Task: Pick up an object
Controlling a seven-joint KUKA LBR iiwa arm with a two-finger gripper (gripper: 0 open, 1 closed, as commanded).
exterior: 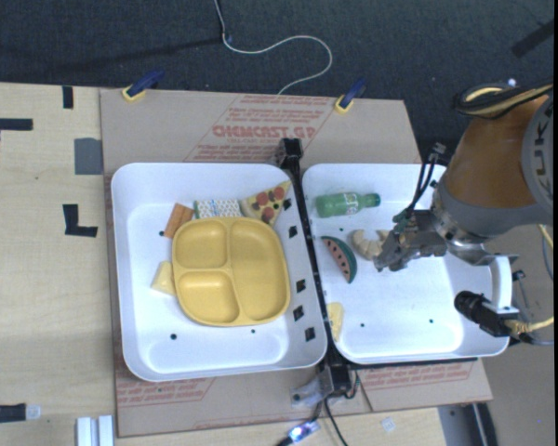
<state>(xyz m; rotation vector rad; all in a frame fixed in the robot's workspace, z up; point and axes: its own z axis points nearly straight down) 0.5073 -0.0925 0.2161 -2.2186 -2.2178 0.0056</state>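
Bench: two shallow white plastic bins side by side on a brown cardboard sheet [260,128] printed with red lettering, held at its far edge by two blue-and-yellow clamps.

Left bin [135,249]: a yellow plastic plate with three compartments [231,269] sits near the centre. Around the plate's rim: an orange-brown flat piece [178,218] at 11 o'clock, a white patterned piece [218,209] at 12 o'clock, a pizza-slice toy [268,202] at 1 o'clock against the divider, and a pale yellow wedge [163,277] at 9 o'clock, partly under the plate.

Right bin [400,342]: a small green plastic bottle with a white label [347,203] lies on its side at 11 o'clock from the bin's centre. A watermelon-slice toy, red with green rind [340,257], lies at 9 o'clock, near the divider. A small beige rounded object [365,242] lies between the watermelon slice and the gripper, just beside the gripper. A small yellow piece [335,318] rests at 7 o'clock by the divider.

Arm: grey body with orange band, entering from 3 o'clock. The dark two-finger gripper [389,258] is low over the middle of the right bin, pointing toward 9 o'clock. Whether it is spread or closed cannot be told, and nothing is seen held in it.
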